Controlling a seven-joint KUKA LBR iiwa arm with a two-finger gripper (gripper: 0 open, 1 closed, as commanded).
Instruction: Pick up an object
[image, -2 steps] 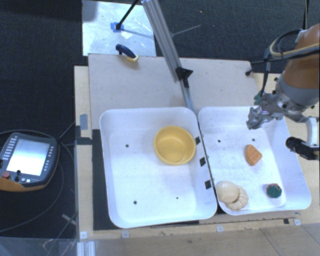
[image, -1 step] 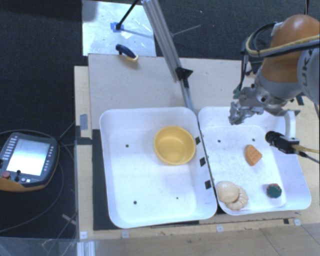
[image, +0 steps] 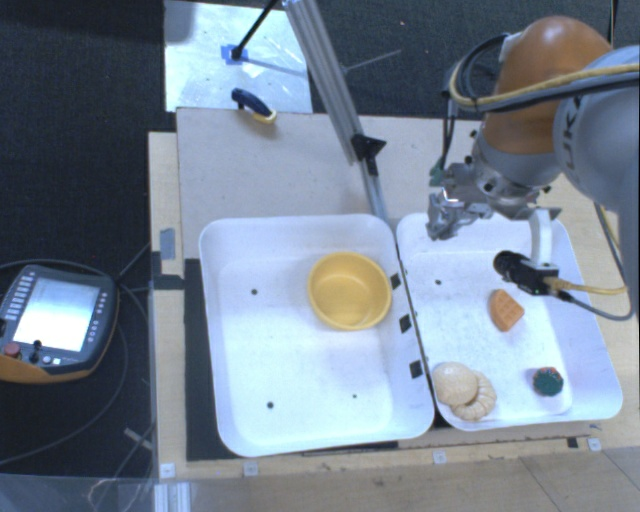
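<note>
orange wedge (image: 506, 310) loose in right bin (image: 590, 350); tool (image: 443, 222) above far corner, grip unreadable.

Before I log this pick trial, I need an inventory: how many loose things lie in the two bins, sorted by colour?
Yellow: 1, the bowl in the left bin
Orange: 1, the wedge in the right bin
Tan: 1, the pastry, right bin
Dark green: 1, the small ball, right bin
Total: 4
</note>
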